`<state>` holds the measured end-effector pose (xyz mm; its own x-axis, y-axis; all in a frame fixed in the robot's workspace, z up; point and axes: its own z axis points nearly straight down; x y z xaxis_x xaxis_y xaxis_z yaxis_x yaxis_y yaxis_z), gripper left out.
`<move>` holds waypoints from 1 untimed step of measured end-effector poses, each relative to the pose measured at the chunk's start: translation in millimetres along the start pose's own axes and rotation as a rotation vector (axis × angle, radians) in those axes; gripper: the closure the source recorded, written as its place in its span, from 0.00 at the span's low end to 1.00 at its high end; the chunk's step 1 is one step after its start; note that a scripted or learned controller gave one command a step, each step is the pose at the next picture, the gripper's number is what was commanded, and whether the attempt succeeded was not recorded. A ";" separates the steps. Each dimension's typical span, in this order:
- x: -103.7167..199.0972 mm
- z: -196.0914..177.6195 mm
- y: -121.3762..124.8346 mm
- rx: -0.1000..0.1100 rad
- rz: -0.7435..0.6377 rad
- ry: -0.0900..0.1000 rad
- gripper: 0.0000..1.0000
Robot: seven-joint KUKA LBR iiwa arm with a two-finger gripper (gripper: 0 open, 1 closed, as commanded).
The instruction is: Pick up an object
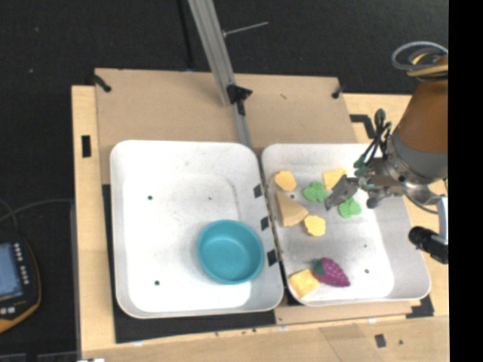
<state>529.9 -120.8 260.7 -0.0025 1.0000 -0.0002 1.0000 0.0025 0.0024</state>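
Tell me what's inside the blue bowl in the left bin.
The blue bowl shows a bare blue bottom with nothing lying in it. Its near wall hides a thin strip of the inside, and the bin floor under it is covered.

At the right edge of the frame the arm (423, 130) is cut off, so only its orange band and grey wrist show. The gripper (349, 191) sits low over the right bin (377, 277), covering part of a green piece (349, 209) beneath it; its fingers are too small and dark to read. At the lower left edge, a handheld device (13, 277) with a screen is cropped.
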 end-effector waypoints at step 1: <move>-0.2 0.0 0.1 -0.001 0.002 0.000 0.00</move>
<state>529.9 -120.9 260.7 -0.0006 1.0000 -0.0003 1.0000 0.0006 0.0032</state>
